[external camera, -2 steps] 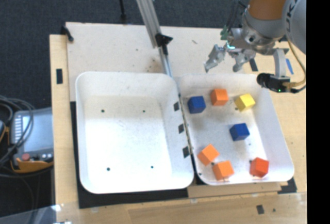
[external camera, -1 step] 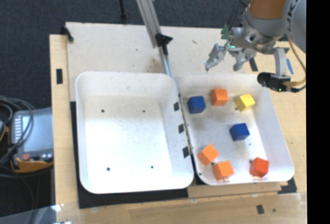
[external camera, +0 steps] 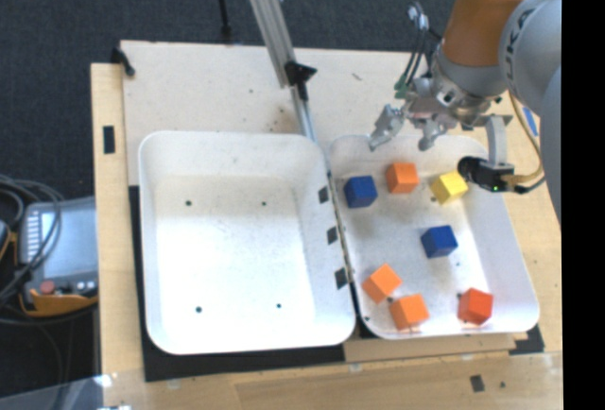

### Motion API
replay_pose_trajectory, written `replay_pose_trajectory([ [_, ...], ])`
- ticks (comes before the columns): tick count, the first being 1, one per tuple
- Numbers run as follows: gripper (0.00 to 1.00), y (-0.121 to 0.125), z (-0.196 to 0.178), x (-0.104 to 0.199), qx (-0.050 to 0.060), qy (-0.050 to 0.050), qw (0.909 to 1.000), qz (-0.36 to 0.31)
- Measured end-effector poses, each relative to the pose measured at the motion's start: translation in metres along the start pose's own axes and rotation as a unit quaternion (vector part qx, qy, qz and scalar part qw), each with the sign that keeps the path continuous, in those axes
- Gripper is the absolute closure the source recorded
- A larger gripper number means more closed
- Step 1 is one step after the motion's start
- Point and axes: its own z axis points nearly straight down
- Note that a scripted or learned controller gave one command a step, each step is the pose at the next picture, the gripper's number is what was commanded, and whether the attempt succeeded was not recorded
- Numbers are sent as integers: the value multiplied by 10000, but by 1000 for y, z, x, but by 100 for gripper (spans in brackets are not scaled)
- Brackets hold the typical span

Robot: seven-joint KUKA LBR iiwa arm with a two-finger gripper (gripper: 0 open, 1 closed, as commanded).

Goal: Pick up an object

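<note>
you can see seven small blocks in the right bin (external camera: 518, 257). at its far end an orange block (external camera: 403, 177) sits between a blue block (external camera: 359, 192) and a yellow block (external camera: 448, 187), the three almost in one row. a second blue block (external camera: 439, 241) lies alone near the middle. at the near end two more orange blocks (external camera: 383, 281) (external camera: 409, 311) are just beside each other, and a red-orange block (external camera: 475, 306) stands close to the near right corner.

the gripper (external camera: 407, 132) hangs over the far rim of this bin, a little above the orange block of the row. its two fingers are spread apart, and between them you see only the bench and the bin rim. it touches no block.

the wrist with the orange band (external camera: 487, 7) covers the far right corner of the bin, and the grey arm is cut off at the right side. a small black part with a green light (external camera: 484, 174) hangs below the wrist, just beside the yellow block. how high the fingertips are above the rim, you cannot judge well from this angle.

the left bin (external camera: 161, 210) has wide open floor. the two bins touch along their inner walls, where small black clips (external camera: 333, 234) sit. a metal post (external camera: 269, 11) rises slanted from the bench behind them, near the gripper's left side. the middle of the right bin offers free room around the lone blue block.
</note>
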Motion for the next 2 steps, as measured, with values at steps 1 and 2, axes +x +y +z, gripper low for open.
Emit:
replay_pose_trajectory([
  [1,0,3,43,-6,-7,-1,10000,8],
  [2,0,6,86,-7,-8,0,10000,19],
])
